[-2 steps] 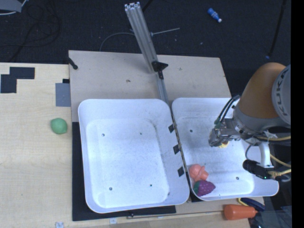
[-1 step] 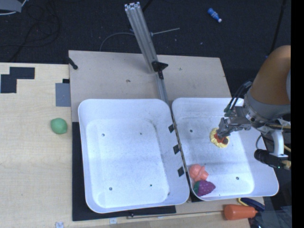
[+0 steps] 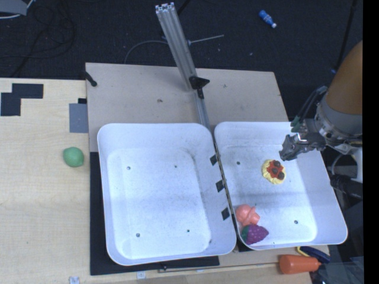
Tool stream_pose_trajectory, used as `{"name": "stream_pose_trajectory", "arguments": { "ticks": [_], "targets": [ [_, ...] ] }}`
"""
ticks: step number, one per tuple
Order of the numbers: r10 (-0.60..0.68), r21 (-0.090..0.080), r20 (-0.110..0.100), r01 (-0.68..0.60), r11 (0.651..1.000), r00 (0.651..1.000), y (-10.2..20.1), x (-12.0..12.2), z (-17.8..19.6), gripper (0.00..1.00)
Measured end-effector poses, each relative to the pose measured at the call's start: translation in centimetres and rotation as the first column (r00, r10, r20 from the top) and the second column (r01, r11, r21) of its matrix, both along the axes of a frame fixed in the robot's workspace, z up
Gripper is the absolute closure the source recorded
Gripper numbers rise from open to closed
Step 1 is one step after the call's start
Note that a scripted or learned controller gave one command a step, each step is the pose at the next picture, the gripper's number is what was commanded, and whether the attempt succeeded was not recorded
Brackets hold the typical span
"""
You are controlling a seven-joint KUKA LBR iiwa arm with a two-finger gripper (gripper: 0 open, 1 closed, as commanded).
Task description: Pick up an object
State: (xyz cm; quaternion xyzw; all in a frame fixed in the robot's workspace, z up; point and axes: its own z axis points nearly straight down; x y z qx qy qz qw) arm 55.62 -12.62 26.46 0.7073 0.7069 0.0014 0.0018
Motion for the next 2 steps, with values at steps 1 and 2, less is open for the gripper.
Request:
{"name": "stream_pose_trajectory", "arguments": {
  "ticks": [1,2],
  "targets": [
    [0.005,0.002,-0.005,-0.005,1.0,1.0,5.7,1.1,-0.1,1.0],
    [0.004,0.001,-0.005,-0.004,1.0,1.0,10.4,3.1,0.2,1.0]
  ]
}}
